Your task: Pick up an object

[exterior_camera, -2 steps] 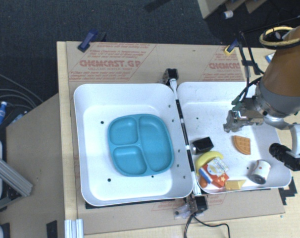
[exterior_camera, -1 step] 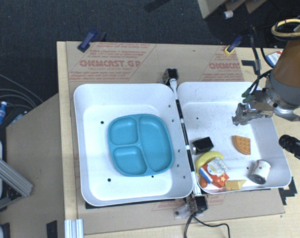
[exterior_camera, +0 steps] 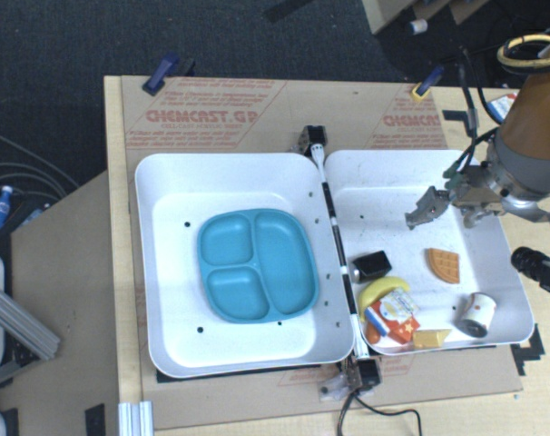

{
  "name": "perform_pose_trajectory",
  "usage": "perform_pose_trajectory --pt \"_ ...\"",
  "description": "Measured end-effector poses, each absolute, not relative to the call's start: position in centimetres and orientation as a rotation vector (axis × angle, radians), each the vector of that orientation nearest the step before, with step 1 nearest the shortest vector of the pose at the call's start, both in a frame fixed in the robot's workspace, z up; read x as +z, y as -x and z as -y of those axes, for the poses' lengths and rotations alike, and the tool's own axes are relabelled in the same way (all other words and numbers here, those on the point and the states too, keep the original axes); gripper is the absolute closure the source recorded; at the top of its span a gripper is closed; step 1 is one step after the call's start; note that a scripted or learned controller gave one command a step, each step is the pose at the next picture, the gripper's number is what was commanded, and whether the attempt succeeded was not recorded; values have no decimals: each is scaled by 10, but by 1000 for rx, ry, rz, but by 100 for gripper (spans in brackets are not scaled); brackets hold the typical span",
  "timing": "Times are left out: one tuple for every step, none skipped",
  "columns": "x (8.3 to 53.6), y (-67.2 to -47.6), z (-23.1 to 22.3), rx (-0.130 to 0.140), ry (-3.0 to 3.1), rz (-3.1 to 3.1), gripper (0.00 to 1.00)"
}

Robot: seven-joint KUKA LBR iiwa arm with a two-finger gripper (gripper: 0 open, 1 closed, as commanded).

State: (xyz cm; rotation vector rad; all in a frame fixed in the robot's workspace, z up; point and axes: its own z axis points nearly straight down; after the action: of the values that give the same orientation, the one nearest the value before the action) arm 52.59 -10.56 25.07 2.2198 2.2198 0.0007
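My gripper (exterior_camera: 426,209) hangs over the upper middle of the right bin (exterior_camera: 384,175), with nothing visibly in it. Below it lie an orange waffle-like piece (exterior_camera: 444,264) and a small black block (exterior_camera: 370,264). In the bin's front part sit a yellow banana (exterior_camera: 384,291), a red and white packet (exterior_camera: 394,319), a pale yellow wedge (exterior_camera: 429,338) and a small white cup on its side (exterior_camera: 476,314). The gripper is apart from all of them, nearest the waffle piece.
The left bin (exterior_camera: 166,198) holds a blue divided plate (exterior_camera: 257,264). A black rail (exterior_camera: 334,234) runs between the two bins. The arm (exterior_camera: 529,143) comes in over the right bin's far right corner.
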Motion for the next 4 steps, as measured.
perform_pose_trajectory --pt "101 -527 115 15 -2212 -2213 0" --pt "96 -491 103 31 -2200 -2185 0" --pt "109 -494 95 50 -2200 -2204 100" --pt "248 -480 93 2 -2220 -2221 100"
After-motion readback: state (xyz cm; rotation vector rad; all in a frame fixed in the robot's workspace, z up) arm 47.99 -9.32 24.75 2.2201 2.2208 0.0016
